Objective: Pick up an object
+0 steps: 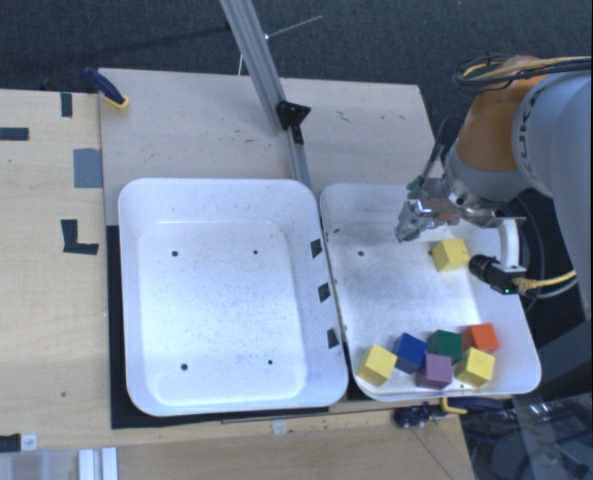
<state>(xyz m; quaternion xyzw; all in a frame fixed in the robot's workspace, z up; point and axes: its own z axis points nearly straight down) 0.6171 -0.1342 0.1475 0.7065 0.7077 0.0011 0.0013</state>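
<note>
Jaws [413,226] near yellow cube [449,255] — others clustered apart

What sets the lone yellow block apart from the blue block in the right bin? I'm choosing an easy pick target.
The lone yellow block sits by itself in the right bin, just beside the gripper; the blue block is packed into the cluster along the near edge, touching the purple block. They also differ in colour. Both look like small cubes of similar size, lying on the bin floor.

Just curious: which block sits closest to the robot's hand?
The lone yellow block, just beside the hand; the others cluster at the right bin's near edge.
</note>
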